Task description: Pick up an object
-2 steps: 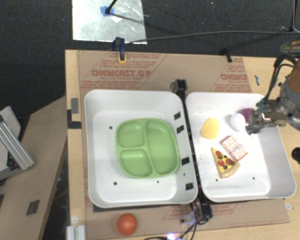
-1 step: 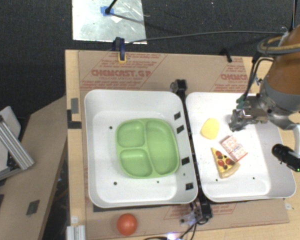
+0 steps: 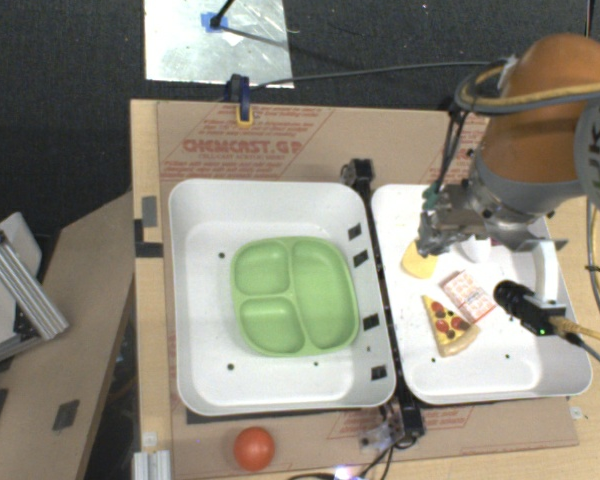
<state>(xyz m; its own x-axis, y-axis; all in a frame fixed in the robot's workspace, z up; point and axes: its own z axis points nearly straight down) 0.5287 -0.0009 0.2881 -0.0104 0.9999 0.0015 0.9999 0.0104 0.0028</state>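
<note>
Your gripper (image 3: 432,240) hangs low in the right bin (image 3: 500,383), near its left wall and toward the back edge. It sits right over the yellow piece (image 3: 416,262), whose back part it covers. Jaw state: can't tell, since the wrist body blocks the tips. Nothing visibly held, so don't count a grasp.

That position reads as a straight-down approach on the yellow piece, the likely target. The piece lies flat on the bin floor, close to the left wall, so you have little room on that side.

The pizza slice (image 3: 450,326) lies mid-bin toward the front edge. The small red-and-white box (image 3: 467,294) is just beside it, possibly touching. Both are clear of the gripper.

The left bin (image 3: 210,218) carries a green plate (image 3: 294,296) in the centre, out of the way. An orange ball (image 3: 253,448) sits on the bench at the front edge, outside both bins.
</note>
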